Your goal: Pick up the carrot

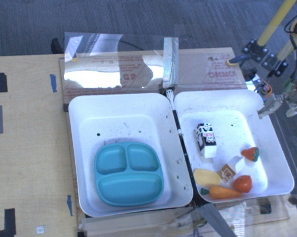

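Wooden bench (25, 148) carries two shallow white bins side by side. In the left bin (83, 114) a teal divided plate (128, 174) lies toward the near edge. The right bin (243, 104) holds smaller things: a black-and-white milk carton (206, 139) near the middle, a yellow piece (206, 177), the carrot (224, 191) lying flat along the near wall just beside a red tomato (243, 184), a small brown-and-white box (227, 172), and a strawberry (250, 154). At the upper right, outside the bin, the gripper (267, 90) hangs well apart from the carrot; whether it is wide or narrow, I cannot tell.
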### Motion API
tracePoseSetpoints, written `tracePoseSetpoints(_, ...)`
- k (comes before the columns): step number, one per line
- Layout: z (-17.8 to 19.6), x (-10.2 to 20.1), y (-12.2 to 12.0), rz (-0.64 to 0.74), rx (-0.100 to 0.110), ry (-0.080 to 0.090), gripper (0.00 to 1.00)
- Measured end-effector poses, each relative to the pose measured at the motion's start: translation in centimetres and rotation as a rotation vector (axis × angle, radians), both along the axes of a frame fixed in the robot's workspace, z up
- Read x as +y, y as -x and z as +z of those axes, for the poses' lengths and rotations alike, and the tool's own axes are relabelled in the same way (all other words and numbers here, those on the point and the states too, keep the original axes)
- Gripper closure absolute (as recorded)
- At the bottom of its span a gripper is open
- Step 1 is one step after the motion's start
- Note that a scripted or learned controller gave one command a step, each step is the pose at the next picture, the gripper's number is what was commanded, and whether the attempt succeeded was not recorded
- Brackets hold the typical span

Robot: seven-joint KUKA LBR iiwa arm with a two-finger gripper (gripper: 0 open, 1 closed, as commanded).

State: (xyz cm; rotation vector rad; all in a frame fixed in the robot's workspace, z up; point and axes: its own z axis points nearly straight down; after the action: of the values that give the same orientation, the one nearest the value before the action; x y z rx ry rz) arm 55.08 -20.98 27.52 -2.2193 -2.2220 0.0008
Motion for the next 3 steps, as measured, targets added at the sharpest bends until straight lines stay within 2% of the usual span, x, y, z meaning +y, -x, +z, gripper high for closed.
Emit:
tracePoseSetpoints(1,-9.1,-1.2,-0.5,-0.236,0.006,-0.002,0.0)
tracePoseSetpoints(2,-13.3,-0.4,1.2,-0.42,-0.029,-0.001,0.0)
tracePoseSetpoints(3,-13.5,-0.2,1.8,-0.451,-0.053,0.002,0.0)
